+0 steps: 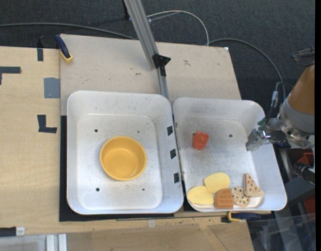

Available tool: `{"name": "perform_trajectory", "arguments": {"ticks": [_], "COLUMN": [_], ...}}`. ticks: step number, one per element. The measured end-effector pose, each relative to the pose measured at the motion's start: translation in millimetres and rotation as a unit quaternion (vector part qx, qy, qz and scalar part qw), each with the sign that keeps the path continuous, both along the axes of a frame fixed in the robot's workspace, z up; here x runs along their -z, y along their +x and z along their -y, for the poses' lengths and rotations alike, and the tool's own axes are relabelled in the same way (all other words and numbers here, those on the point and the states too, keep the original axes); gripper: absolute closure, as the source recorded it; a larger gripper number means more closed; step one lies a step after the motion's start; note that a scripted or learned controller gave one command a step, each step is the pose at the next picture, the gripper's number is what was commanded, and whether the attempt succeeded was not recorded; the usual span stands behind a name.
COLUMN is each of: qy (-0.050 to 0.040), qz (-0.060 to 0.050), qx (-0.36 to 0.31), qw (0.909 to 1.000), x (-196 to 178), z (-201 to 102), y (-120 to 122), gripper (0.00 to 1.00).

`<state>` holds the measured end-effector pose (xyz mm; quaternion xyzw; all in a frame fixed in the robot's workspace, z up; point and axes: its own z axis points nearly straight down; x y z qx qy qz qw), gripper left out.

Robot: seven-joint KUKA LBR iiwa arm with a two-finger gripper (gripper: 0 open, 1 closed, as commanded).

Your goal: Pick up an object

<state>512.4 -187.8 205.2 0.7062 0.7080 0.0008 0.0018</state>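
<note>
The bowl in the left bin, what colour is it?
Yellow. The bowl shows plainly in the camera view, sitting alone in the left bin.

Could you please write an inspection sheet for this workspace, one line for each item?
Surface: wooden bench with two shallow white bins side by side, left bin and right bin.
Job's things: yellow bowl upright in the left bin; red object alone in the middle of the right bin; two yellow pieces, an orange-brown piece and a wedge bunched at its near edge.
Clutter: grey and black tape marks on the bench.
Gripper: gripper over the right bin's right rim, nothing seen between its fingers.
Cables: cables on the dark floor behind the bench.
Surroundings: slanted metal pole behind the bins; clamp at the board's corner.
</note>
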Motion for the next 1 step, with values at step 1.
{"name": "perform_trajectory", "arguments": {"ticks": [1], "qy": [0.0004], "qz": [-0.002], "qx": [0.001], "qw": [1.0000], "x": [-19.0], "z": [-0.3], "y": [0.3], "gripper": [1.00]}}
